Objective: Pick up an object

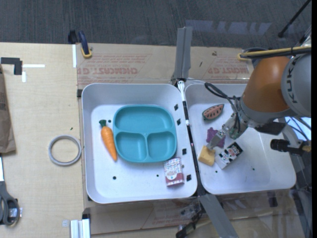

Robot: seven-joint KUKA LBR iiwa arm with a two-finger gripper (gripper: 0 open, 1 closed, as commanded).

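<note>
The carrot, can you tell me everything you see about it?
The carrot looks like a plastic toy: a smooth orange body with a small green top. It lies flat on the floor of the left bin, green end toward the back and its point toward the front, slightly slanted. It rests right along the left edge of the teal divided plate, touching it or nearly so. Nothing is holding it.

Two white bins sit side by side on the counter [39, 103]. The left bin [89, 148] holds a teal divided plate [145, 133], a toy carrot [108, 140] beside it and a small carton [174, 172]. In the right bin [262, 172] the tool [229, 132] hangs over a purple piece [215, 137], near a yellow block [207, 156], a watermelon slice [213, 111] and a black-and-white item [230, 154].
</note>
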